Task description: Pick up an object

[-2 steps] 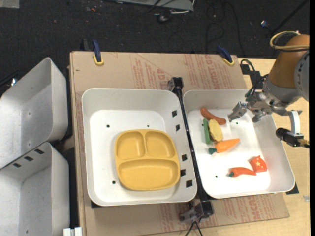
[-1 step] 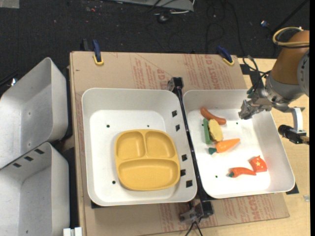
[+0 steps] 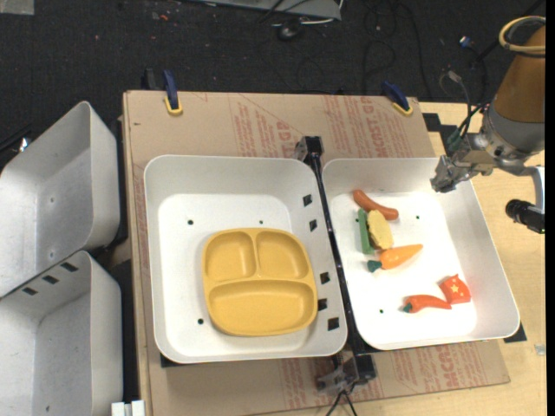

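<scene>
The gripper hovers at the right bin's one o'clock corner; whether it's open, I can't tell. The toy carrot sits mid-bin, touching corn. That crowding risks a glancing, empty grab.

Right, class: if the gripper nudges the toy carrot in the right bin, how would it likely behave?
The carrot tapers to a point, so it would probably roll in a curve. It looks like small moulded plastic, likely stiff and light. It touches the corn, which might shift too.
</scene>
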